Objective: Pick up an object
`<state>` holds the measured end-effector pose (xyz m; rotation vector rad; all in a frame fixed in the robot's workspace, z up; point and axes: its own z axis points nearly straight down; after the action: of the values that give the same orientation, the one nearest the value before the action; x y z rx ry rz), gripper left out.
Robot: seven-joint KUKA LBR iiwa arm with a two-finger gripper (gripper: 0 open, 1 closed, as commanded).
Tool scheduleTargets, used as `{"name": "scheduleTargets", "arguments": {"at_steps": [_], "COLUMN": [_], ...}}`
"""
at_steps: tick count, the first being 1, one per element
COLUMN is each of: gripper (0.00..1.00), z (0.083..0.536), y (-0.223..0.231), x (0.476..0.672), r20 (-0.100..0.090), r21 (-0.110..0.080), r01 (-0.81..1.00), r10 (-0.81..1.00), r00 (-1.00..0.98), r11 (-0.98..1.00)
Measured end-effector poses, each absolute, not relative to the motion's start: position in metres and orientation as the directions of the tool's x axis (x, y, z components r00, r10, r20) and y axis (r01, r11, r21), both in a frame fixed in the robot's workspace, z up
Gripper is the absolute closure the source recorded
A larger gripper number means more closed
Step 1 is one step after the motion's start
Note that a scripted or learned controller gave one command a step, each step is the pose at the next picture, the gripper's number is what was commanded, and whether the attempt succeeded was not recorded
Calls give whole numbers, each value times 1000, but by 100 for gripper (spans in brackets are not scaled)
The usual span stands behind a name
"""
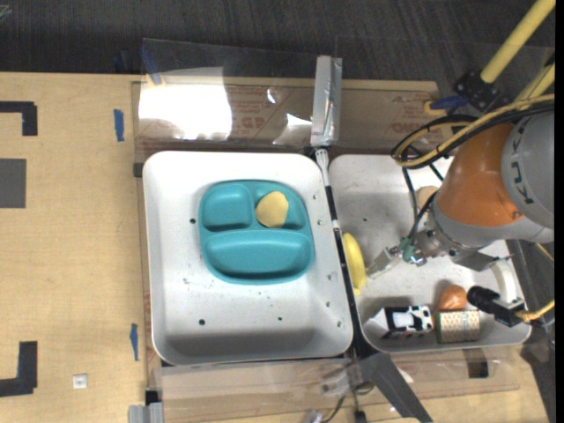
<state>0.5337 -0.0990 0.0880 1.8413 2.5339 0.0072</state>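
Note:
My gripper (385, 262) hangs over the middle of the right bin (374, 188), below the arm's orange band. Its tip points left toward a yellow banana-shaped object (354, 260) lying against the bin's left wall, a short gap away. I see nothing held in the gripper. Near the bin's front lie a black-and-white toy car (408, 320), a patterned can on its side (459, 326) and an orange object (451, 297). In the left bin (172, 236) a teal divided plate (256, 256) holds a yellow round object (271, 208) in its upper right compartment.
A black-tipped part (490, 301) of the arm's gear sits by the orange object. Cables (423, 139) loop over the right bin's back. A metal strip (324, 104) and clear sheet stand behind the bins. The arm's body hides the right bin's right side.

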Motion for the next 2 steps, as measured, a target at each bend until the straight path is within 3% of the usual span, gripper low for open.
{"name": "scheduleTargets", "arguments": {"at_steps": [1,2], "gripper": [0,0], "z": [88,88], "y": [-110,-110], "x": [482,482], "r20": [-7,-6], "r21": [7,7], "r01": [837,837], "r10": [837,837], "r00": [-547,-547], "r11": [547,547]}}
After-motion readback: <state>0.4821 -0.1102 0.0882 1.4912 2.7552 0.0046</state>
